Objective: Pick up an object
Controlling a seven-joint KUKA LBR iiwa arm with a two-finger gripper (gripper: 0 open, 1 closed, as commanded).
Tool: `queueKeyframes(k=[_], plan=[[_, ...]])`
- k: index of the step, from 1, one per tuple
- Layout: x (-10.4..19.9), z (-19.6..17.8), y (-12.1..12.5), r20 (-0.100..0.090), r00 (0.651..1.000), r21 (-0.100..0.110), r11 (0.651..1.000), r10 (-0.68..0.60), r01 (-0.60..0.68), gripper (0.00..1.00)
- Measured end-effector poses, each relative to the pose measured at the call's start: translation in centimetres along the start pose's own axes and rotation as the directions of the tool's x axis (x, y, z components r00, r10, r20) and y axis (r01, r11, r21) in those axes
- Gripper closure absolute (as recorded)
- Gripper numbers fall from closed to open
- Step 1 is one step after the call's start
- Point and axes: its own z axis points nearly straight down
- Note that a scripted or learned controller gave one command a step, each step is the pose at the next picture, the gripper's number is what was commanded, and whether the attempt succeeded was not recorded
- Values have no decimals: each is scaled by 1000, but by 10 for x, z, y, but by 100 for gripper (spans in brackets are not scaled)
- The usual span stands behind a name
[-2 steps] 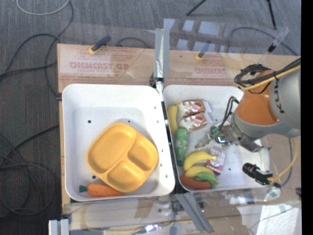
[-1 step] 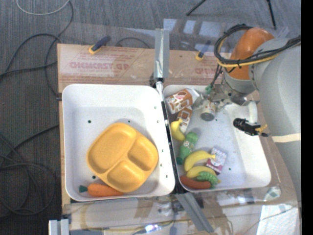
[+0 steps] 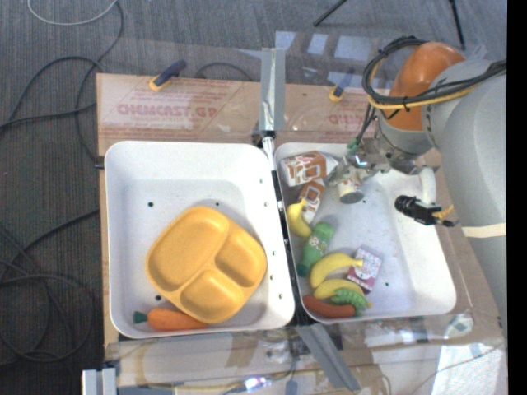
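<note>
My gripper (image 3: 356,164) hangs over the far part of the right bin (image 3: 412,257), under the orange-banded wrist. Just below it, toward the front, is a small beige can (image 3: 350,190), and I cannot make out whether the gripper touches it. To its left lie a brown and white carton (image 3: 304,169) and a smaller brown box (image 3: 311,198). Nearer the front are a yellow fruit (image 3: 296,219), a green bottle (image 3: 317,245), two bananas (image 3: 333,267), a purple packet (image 3: 367,268) and a red pepper (image 3: 328,307).
The left bin (image 3: 144,188) holds a yellow divided plate (image 3: 207,262) and a carrot (image 3: 170,320) at its front edge. A raised rim (image 3: 278,220) separates the two bins. Bare white floor shows on the right side of the right bin.
</note>
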Motion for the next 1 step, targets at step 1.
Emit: queueKeyframes(k=[1], plan=[[62,-136,-21,-11,1000,9,1000,10,-10,100]])
